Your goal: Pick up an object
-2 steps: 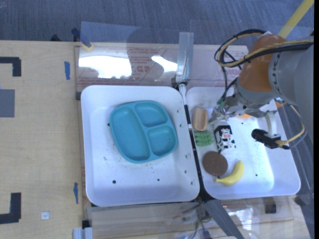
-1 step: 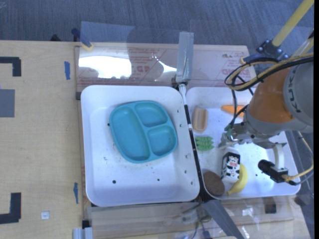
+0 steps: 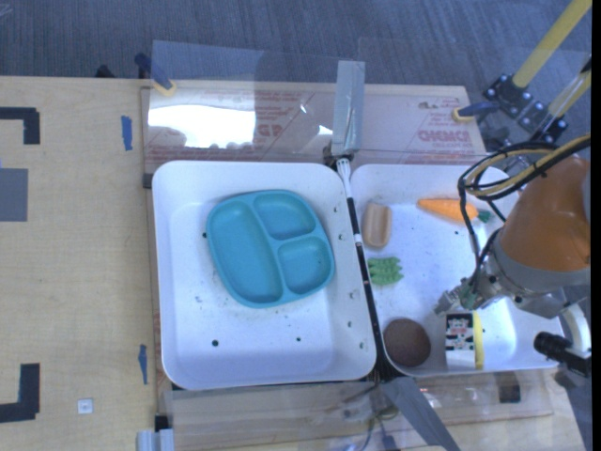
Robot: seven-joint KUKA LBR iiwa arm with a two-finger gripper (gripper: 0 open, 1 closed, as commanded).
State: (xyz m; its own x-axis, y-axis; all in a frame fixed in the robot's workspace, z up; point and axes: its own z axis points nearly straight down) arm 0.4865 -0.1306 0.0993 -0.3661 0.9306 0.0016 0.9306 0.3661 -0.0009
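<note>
Brown round object (image 3: 407, 340) at right bin's (image 3: 427, 252) near edge, beside small carton (image 3: 459, 334); gripper (image 3: 462, 298) hovering just above carton, presumably lining up; jaws' opening impossible to tell.

We saw two white bins: the left bin (image 3: 178, 280) carried dark specks and held a turquoise divided plate (image 3: 269, 247). In the right bin (image 3: 423, 242) lay a tan bread-coloured piece (image 3: 377, 224), an orange carrot (image 3: 447, 209) with a green tip, a small green leafy item (image 3: 385, 271), a dark brown round object (image 3: 407, 341), and a small packet (image 3: 462, 338) printed in black, white and yellow. The desk (image 3: 75, 252) was pale wood-coloured with black marks and blue tape. The arm (image 3: 549, 224) showed an orange band above grey.
</note>
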